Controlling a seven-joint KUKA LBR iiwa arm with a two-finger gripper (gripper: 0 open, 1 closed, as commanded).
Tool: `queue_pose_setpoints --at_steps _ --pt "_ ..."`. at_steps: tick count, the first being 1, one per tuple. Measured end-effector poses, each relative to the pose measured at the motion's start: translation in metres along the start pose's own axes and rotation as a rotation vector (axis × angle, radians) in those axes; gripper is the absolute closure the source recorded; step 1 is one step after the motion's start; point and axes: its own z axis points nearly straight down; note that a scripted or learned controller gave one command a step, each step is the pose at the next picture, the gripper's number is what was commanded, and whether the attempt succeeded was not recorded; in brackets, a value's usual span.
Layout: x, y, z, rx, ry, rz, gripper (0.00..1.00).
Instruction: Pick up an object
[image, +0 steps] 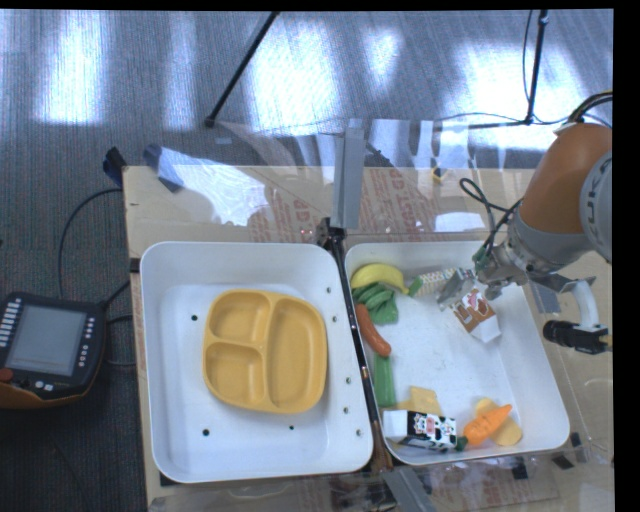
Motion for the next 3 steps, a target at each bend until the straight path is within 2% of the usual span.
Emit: queue_pose_setpoints --at_steps 1,2,3 --pt "-0.032 -0.001 -0.026 -0.011 -0.005 0.072 0.00" --pt "-0.018 0.006 0.053 -0.011 -0.005 0.021 0.00" --pt "-0.018 0.006 0.044 -0.010 -0.004 0.020 1.00"
